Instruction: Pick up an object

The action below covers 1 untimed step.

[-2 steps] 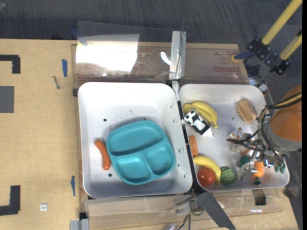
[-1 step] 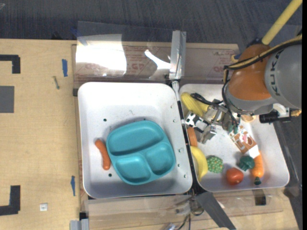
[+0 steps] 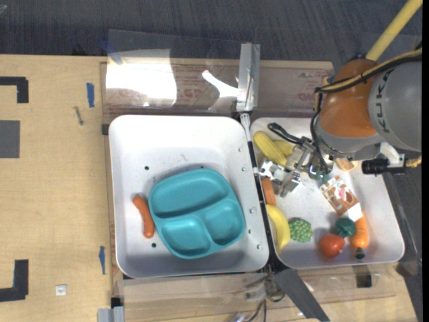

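My gripper (image 3: 287, 178) hangs low over the left part of the right bin (image 3: 387, 210), below the arm's orange band. A yellow corn cob (image 3: 269, 146) lies just up-left of it, and a small orange piece (image 3: 269, 192) lies just below it by the bin's left wall. Farther toward the front are a banana (image 3: 279, 225), a green bumpy item (image 3: 299, 231), a red tomato (image 3: 330, 245), a carrot (image 3: 361, 234) with a green piece (image 3: 345, 226) beside it, and a small printed carton (image 3: 338, 196). I see nothing clearly held.
The left bin (image 3: 134, 139) holds a teal divided plate (image 3: 196, 212) and an orange sausage (image 3: 143, 216) at its left. A metal divider post (image 3: 247, 79) stands behind the bins. Cables run from the arm over the right bin's back.
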Available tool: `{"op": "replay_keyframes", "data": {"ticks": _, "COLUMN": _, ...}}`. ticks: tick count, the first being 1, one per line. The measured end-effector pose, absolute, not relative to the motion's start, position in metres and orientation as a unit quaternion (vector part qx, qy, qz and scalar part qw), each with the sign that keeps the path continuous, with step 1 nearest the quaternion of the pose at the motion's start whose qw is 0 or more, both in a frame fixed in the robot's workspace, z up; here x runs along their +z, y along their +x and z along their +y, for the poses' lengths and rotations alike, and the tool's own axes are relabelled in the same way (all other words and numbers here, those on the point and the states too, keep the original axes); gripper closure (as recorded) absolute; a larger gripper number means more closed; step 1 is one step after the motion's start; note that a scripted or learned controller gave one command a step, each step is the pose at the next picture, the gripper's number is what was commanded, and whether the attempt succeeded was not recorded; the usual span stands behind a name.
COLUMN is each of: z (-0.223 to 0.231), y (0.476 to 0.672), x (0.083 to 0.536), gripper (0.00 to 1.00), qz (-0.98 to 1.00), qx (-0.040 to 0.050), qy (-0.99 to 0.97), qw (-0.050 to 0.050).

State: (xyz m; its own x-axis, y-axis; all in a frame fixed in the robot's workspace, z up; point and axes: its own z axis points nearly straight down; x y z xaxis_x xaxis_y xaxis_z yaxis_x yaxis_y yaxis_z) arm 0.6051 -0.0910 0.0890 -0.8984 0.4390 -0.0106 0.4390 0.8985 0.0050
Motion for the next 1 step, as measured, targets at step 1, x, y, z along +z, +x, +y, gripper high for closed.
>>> {"op": "replay_keyframes", "data": {"ticks": 1, "z": -0.0987, "y": 0.6451, "x": 0.0917, "gripper": 0.00, "qz": 0.977, "qx": -0.0010, "qy": 0.210, "qw": -0.026}}
